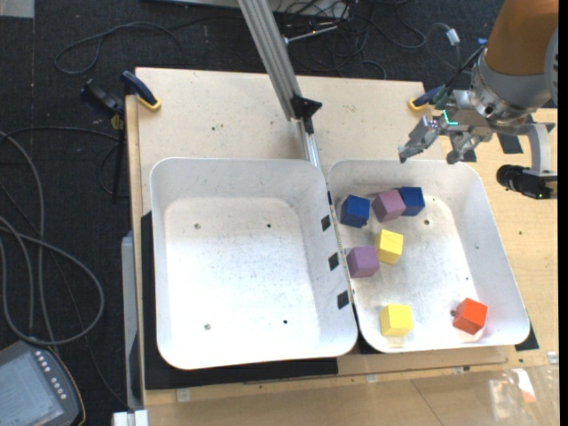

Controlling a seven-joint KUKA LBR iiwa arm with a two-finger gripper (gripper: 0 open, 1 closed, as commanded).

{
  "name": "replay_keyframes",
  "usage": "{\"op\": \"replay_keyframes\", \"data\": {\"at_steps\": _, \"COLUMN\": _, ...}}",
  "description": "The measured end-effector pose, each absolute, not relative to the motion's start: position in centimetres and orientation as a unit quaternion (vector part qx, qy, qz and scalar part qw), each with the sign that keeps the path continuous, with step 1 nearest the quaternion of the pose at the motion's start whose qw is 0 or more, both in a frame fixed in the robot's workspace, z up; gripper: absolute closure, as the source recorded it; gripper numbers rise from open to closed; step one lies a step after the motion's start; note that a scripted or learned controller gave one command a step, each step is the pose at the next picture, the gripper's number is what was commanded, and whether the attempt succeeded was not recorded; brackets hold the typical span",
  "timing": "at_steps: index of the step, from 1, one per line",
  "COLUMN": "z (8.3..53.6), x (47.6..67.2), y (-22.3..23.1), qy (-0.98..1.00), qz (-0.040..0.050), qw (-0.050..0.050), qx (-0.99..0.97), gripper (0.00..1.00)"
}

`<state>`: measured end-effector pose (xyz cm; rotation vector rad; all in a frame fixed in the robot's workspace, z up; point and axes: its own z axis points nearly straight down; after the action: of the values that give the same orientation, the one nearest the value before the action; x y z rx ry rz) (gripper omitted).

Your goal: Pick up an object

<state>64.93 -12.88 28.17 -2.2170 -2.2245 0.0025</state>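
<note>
My gripper (pixel 437 149) hangs above the far edge of the right bin (pixel 497 264), open, with nothing between its two dark fingers. Below it in that bin lie several small cubes: a blue cube (pixel 355 209), a purple cube (pixel 388 205) and a second blue cube (pixel 411 200) in a row near the back. A yellow cube (pixel 390 245) and another purple cube (pixel 362 261) sit in the middle. Near the front lie a yellow cube (pixel 396 319) and an orange cube (pixel 470 315).
The left bin (pixel 177 238) stands beside the right one, sharing a middle wall. A slanted metal pole (pixel 271 43) crosses the back of the bench down to the bins' junction. Clamps (pixel 142 91) sit at the bench's far corners. Cables lie on the floor to the left.
</note>
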Motion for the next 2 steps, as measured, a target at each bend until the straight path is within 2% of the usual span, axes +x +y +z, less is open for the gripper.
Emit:
{"op": "replay_keyframes", "data": {"at_steps": 1, "z": 22.9, "x": 63.8, "y": -12.8, "qy": -0.707, "qz": 0.0020, "qw": 0.002, "qx": -0.707, "gripper": 0.00}}
{"op": "replay_keyframes", "data": {"at_steps": 2, "z": 16.4, "x": 63.9, "y": -13.0, "qy": -0.707, "qz": 0.0022, "qw": 0.002, "qx": -0.707, "gripper": 0.00}}
